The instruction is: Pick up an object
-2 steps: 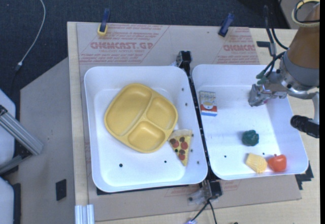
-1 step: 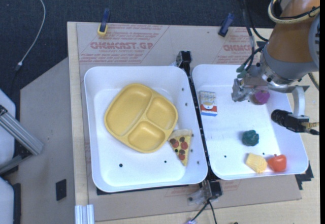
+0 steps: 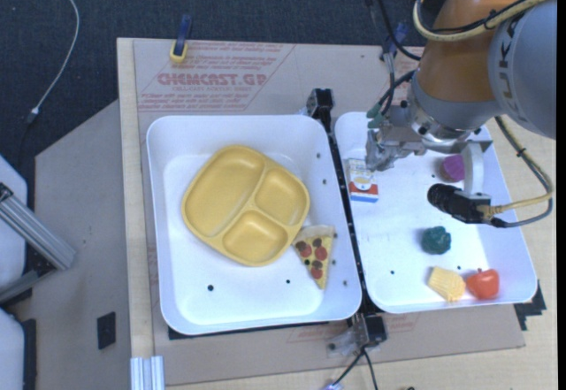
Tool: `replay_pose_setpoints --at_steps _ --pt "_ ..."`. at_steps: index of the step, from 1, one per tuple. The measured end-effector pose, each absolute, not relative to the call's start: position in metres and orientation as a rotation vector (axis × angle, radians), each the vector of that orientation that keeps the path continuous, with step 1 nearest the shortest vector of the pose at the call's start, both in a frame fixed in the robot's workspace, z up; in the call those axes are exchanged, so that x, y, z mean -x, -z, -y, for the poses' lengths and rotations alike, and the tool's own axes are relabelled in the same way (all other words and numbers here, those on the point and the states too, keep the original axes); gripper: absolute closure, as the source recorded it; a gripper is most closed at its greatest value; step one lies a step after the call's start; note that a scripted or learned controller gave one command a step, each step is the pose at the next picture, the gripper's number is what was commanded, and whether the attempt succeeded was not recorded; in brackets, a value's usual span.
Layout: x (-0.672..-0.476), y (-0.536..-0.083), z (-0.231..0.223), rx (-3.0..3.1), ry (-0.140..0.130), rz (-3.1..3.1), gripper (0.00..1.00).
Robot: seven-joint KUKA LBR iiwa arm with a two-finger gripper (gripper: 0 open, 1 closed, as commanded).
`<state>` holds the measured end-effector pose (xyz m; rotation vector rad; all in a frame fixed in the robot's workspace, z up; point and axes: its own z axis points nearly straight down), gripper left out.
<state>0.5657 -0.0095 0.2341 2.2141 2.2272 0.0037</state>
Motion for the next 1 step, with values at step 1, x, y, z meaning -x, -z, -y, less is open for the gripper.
replay_pose_setpoints --at_steps 1 --pt "-0.5702 -0.2366 -0.0347 -2.216 -0.003 -2.226 1.00"
